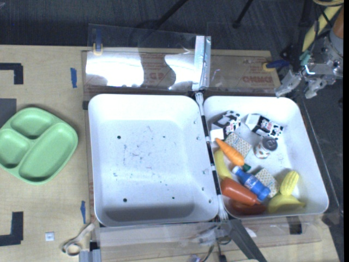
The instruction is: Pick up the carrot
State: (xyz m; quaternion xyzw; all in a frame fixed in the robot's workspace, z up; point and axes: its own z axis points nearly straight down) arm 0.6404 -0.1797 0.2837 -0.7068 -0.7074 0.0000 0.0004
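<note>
Bench surface [43, 64] is pale wood with black corner marks and blue tape tabs; dark carpet lies beyond it. Two shallow white bins of smooth moulded plastic sit side by side. Left bin [144, 105] shows faint scuffs on its floor. Right bin [305, 141] holds the carrot [230, 152], orange and tapered, near the bin's left wall among a blue-capped bottle [252, 183], yellow corn [289, 182] and patterned packets. Green divided plate [35, 144] rests left of the bins. Gripper [299, 83] hangs above the right bin's far right corner, fingers spread apart, nothing between them.

End effector [299, 87] at upper right, fingers apart
</note>
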